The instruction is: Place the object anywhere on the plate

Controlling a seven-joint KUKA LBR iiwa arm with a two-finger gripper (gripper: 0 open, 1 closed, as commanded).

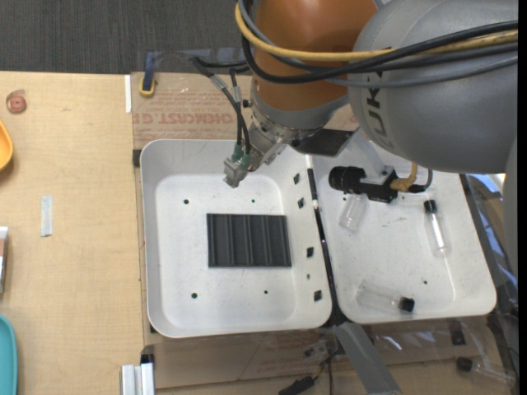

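Over left bin (165,220), gripper (236,171) just above dark ribbed plate (249,240); grip state indiscernible.

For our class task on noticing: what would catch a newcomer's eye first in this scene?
The big grey arm with its orange band fills the top right, its gripper hanging over the left bin. In that bin lies a dark ribbed plate. Clear tubes lie scattered in the right bin.

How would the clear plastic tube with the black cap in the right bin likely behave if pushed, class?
The clear plastic tube with the black cap lies on its side and looks round, so it would probably roll. It appears see-through and hollow, so likely light. Smooth walls may prove slippery.
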